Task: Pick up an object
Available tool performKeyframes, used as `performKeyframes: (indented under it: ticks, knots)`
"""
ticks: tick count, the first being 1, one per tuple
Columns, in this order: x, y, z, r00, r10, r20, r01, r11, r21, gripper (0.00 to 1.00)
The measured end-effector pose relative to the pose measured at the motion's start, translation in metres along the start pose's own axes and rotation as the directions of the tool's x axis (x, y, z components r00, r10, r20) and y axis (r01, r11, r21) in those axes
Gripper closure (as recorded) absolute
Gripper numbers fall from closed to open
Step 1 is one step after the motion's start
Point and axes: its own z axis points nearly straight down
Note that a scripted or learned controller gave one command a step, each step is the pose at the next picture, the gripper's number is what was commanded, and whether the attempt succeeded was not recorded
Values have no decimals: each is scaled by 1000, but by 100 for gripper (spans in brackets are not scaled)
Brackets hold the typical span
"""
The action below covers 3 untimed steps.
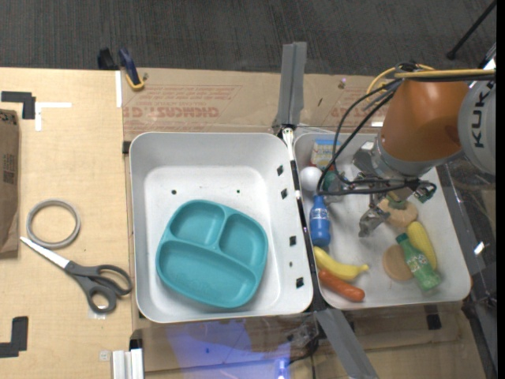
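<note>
A: Inventory, left to right. Flat grey tape ring (54,223) and grey-handled steel scissors (79,271) lie on the pale wooden bench (63,156) at the lower left. Centre frame, the left white plastic bin (150,164) holds a teal three-compartment plastic tray (211,253).

B: And the right white plastic bin (454,290)?

A: It carries the candidate objects. Along its left wall: a small white ball (310,178), a blue plastic bottle (319,222), a yellow toy banana (340,264), then a red-orange sausage-shaped toy (342,287) at the lower edge. Further right: a round tan disc (397,264), a green plastic bottle (418,265) and a second yellow fruit-shaped toy (422,242).

B: Gripper status?

A: The two-finger gripper (377,218) hangs in the middle of the right bin, below the orange band of the arm (426,121). The fingers appear parted, with bare bin floor beneath them; nothing is between them.

B: Step in hand?

A: Approach, judged from that. No object is lifted. The next move calls for aligning over one item, probably the nearby tan disc or blue bottle, descending, then closing.
</note>
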Motion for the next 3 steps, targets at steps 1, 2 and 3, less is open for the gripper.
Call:
performKeyframes:
  ticks: [1,2,3]
  knots:
    - [79,0,0,993,-119,-3,119,993,-1,0]
    - [29,31,-1,989,-146,-4,146,989,3,0]
    - [-13,-13,0,991,-137,0,137,991,0,0]
